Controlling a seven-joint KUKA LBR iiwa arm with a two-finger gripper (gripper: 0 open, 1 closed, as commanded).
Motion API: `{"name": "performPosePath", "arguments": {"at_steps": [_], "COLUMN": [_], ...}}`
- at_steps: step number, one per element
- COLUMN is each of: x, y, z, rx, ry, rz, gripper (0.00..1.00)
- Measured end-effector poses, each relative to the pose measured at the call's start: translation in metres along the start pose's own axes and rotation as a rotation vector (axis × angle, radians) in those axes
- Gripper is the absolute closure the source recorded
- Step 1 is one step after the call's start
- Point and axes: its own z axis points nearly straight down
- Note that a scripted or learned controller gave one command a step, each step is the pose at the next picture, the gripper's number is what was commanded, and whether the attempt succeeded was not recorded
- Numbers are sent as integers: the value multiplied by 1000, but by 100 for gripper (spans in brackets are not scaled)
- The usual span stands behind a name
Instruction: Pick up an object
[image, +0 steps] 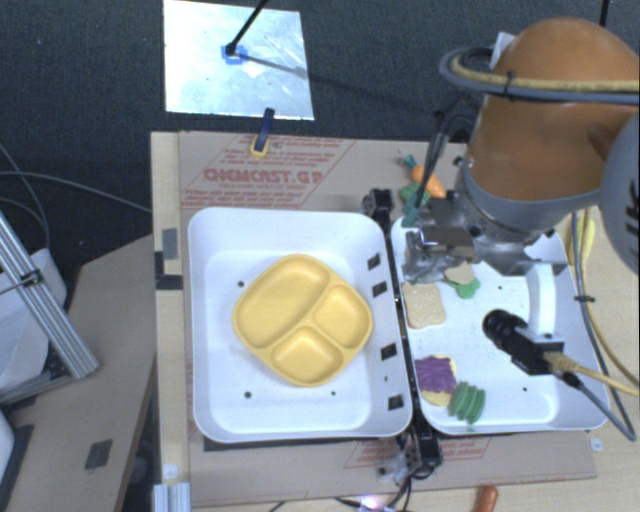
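— Your arm (545, 130), orange band uppermost, looms over the back of the right bin (570, 405). The left bin (210, 400) carries a yellow divided plate (303, 318), well apart from the work.

— And the claw?

— Your claw (428, 255) hangs low by the right bin's left wall. I cannot tell whether it is spread or pressed together, and I can make out nothing held in it. A pale flat slice (424, 305) lies just below it. A purple piece (435, 373) and a green piece (466, 400) sit nearer the front, and a small tan-and-green bit (462, 280) is just beside the claw.

— So which step?

— You look to be at the approach, with nothing lifted yet. Next you need to centre over one piece, probably the slice, come down and close. It lies flat, so expect a hard grip.
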Motion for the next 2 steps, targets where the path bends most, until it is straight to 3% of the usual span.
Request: {"name": "performPosePath", "arguments": {"at_steps": [1,2], "x": [117,110], "y": [-4,-1], "z": [79,64], "rx": [11,3], "ry": [2,2], "rz": [-19,-12], "gripper": [100,100]}}
